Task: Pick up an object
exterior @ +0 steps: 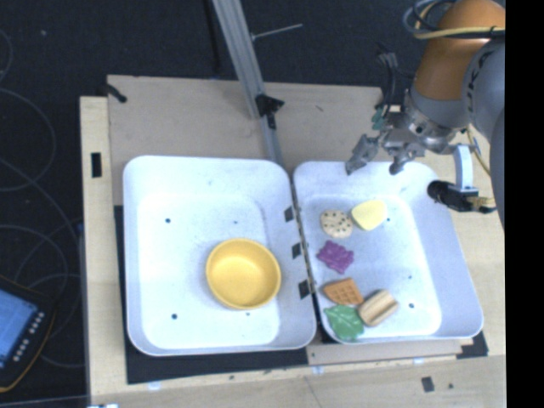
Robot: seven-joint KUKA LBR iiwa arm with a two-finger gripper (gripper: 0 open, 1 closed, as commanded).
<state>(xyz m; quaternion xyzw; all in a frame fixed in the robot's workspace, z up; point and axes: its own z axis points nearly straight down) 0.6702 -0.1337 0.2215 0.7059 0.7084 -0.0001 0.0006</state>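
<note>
My gripper (pixel 375 162) hangs open above the far edge of the right bin (pixel 442 253), with nothing between its fingers. Below it in that bin lie a yellow wedge (pixel 369 214) and a speckled cookie (pixel 336 223). A purple piece (pixel 336 256) sits in the middle. Near the front edge are an orange cracker (pixel 343 292), a tan bread roll (pixel 378 307) and a green leafy piece (pixel 343 322). A yellow bowl (pixel 243 273) stands upright in the left bin (pixel 161 202).
A slanted metal pole (pixel 245 62) rises behind the bins, ending near the divider between them. The bench surface (pixel 187 117) stretches behind both bins. A tablet (pixel 15 330) lies at the lower left, off the bench.
</note>
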